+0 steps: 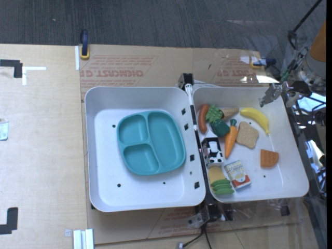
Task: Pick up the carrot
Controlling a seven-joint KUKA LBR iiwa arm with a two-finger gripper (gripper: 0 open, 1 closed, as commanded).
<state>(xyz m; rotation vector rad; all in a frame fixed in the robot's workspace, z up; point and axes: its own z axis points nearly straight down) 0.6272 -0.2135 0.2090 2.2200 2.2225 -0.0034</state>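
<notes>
While the gripper [271, 93] hovers at the right bin's [290, 154] far rim, its opening indiscernible, approach should target the carrot's [230, 140] thick middle, avoiding the adjacent broccoli [216, 119].

light wood bench [41, 154] fills the left and lower part of the view, dark carpet [155, 9] beyond its far edge. a sheet of brown cardboard [119, 71] with mirrored red print lies flat on the bench under both bins. left white bin [98, 154] and right white bin [290, 165] sit side by side on the cardboard, inner walls touching. blue and yellow clamp [84, 44] at the far cardboard edge, a second clamp [259, 62] far right. black brackets [13, 68] on the bench at left, far and near. a white strip [83, 238] at the near edge.
</notes>
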